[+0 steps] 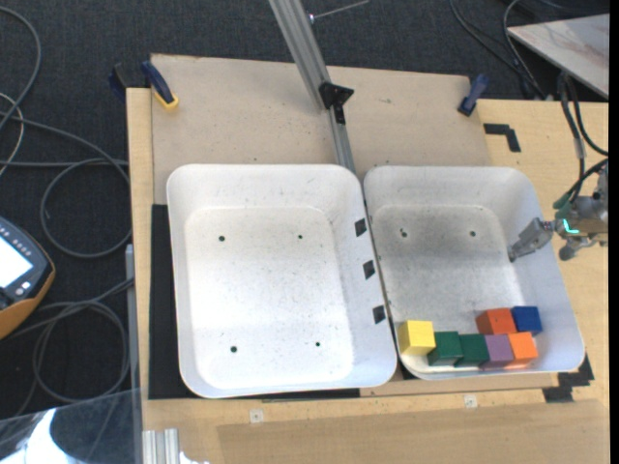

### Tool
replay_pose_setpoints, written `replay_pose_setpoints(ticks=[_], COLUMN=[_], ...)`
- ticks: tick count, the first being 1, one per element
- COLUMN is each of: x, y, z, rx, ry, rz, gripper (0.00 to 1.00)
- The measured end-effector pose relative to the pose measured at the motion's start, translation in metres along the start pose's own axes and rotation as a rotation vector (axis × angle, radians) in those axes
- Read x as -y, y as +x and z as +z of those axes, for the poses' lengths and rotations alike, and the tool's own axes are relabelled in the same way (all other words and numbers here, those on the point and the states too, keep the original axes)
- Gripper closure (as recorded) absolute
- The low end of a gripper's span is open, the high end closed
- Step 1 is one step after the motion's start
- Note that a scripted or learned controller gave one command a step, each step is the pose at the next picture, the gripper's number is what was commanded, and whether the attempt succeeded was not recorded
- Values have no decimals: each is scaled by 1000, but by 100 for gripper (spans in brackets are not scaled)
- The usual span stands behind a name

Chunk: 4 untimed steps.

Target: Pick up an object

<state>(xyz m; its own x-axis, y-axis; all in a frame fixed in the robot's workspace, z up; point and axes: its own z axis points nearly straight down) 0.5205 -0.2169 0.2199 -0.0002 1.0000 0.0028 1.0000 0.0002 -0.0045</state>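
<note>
The jaws (530, 241) reach in from the right over the far right part of the right bin (437, 193), low above its floor, with a small green light glowing on the body behind them; whether they are spread or pressed together cannot be told from here, and nothing shows between them. The blocks lie well apart from the jaws, gathered against the near wall of the same bin. From left to right along that wall: a yellow block (418, 335), standing slightly apart at the left end of the group; a dark green block (447, 346) just beside it; a second green block (473, 348) touching the first; a purple block (498, 349); and an orange block (522, 345) at the right end. Behind this row, toward the far side, sit a red-orange block (497, 321) and a blue block (526, 318), side by side and touching the row in front. The left bin (184, 201) lies alongside, its right rim meeting the right bin's left rim, with small black tabs along the seam. Both bins rest on a brown tabletop (242, 104). A slanted metal bar (300, 37) runs from the far edge down to the seam between the bins. Blue clamps (160, 83) grip the tabletop's far corners. Cables trail over the dark floor (58, 143) at left.
</note>
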Motion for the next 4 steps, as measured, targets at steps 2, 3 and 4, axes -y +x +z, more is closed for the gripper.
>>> replay_pose_setpoints(ticks=[2, 3, 4], x=[4, 15, 15], y=[7, 3, 4], z=[44, 96, 122], rx=[0, -1, 0], ry=[1, 3, 0], rz=[0, 1, 0], gripper=[0, 0, 0])
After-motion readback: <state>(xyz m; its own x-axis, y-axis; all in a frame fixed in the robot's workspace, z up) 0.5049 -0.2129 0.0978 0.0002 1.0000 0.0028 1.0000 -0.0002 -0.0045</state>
